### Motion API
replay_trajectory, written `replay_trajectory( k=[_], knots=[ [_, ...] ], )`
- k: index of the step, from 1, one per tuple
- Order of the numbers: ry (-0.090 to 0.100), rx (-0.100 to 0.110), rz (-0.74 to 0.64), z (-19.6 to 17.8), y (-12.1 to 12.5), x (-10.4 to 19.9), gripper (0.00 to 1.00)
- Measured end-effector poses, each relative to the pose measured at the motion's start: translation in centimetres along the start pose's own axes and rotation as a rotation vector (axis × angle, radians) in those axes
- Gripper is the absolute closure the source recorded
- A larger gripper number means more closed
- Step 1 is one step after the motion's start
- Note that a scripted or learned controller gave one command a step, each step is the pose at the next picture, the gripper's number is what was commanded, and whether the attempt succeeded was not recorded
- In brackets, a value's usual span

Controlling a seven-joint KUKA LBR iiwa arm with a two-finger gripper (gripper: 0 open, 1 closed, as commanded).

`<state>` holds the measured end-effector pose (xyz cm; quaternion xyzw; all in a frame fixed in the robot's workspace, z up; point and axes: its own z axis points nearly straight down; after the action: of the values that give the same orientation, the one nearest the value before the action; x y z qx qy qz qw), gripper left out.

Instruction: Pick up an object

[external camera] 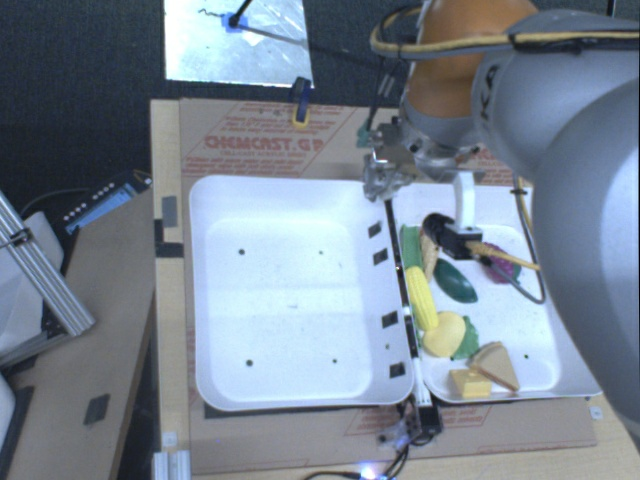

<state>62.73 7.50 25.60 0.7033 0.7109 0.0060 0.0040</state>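
The gripper (381, 181) hovers over the far end of the divider (391, 230) between the bins; wide or narrow, I cannot tell; the toy corn cob (421, 296) lies in the right bin (548, 370), just beside that divider, crowded by other play food (446, 334); likely light, stiff, slick plastic; best pinched across its middle.

Right bin (527, 330): corn cob (420, 296), dark green leaf-shaped piece (457, 283), yellow-green fruit (447, 336), tan wedge (494, 364), yellow block (470, 385), grouped toward its left wall. Pincer (380, 184): above the far end of the divide with the left bin (290, 298).
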Motion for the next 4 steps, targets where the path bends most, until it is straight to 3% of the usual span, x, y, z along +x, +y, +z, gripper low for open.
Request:
replay_trajectory(
  k=[1, 3, 4],
  knots=[
    [0.0, 0.004, 0.002, -4.2, 4.5, 4.9, 1.0],
    [0.001, 0.008, 0.002, -11.8, 4.4, 16.0, 1.0],
    [0.003, -0.004, 0.004, -26.4, 4.6, 16.0, 1.0]
  ],
)
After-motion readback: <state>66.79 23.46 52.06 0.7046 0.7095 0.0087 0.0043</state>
